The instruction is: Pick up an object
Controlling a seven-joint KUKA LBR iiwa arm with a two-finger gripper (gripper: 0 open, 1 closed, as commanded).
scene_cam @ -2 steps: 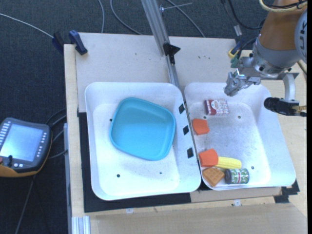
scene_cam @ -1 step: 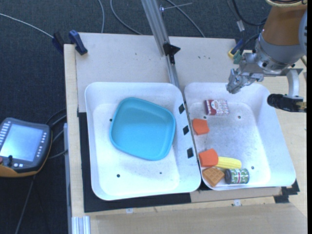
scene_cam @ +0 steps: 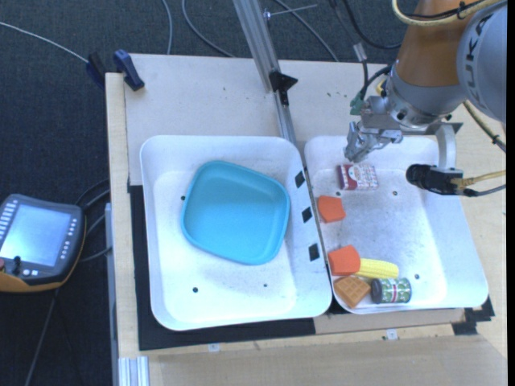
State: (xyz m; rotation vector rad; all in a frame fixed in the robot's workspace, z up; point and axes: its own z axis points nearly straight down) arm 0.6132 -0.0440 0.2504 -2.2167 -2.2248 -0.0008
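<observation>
Grey metal, the gripper (scene_cam: 360,148) hangs just above the small red-and-white carton (scene_cam: 357,177) at the far end of the right white bin (scene_cam: 451,248), and whether it is spread or closed I cannot tell. Nearer the camera than that carton lie an orange block (scene_cam: 331,208), then a red-orange block (scene_cam: 344,259) touching a yellow corn cob (scene_cam: 378,268), with a tan waffle-like piece (scene_cam: 352,290) and a dark green-labelled can (scene_cam: 392,290) lying on its side at the bin's near edge. Left of the carton, across the divide, a shallow turquoise plastic plate (scene_cam: 236,211) rests in the left white bin (scene_cam: 161,215) on the pale wooden surface (scene_cam: 201,95).
</observation>
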